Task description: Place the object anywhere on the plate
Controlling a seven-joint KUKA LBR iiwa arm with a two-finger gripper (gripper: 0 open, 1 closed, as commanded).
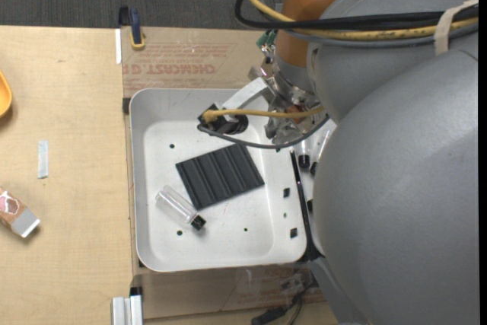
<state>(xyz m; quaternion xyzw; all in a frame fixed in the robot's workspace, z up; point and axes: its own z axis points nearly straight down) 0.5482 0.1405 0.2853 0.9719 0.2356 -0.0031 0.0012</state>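
Just vial (179,207) beside ribbed plate (220,175)

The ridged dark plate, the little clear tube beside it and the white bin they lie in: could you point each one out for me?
Ridged dark plate (220,175), camera view, middle of its grooved top.
Clear tube (174,202), camera view, its transparent body.
White bin (228,251), camera view, bare floor near the front rim.

The arm (396,125) covers the right part of the white bin (152,186), hiding that bin's right wall and whatever lies past it. An orange thing (4,95), well left of the bin, is cut by the left edge. The gripper's fingers are lost among cables above the bin's back right corner.
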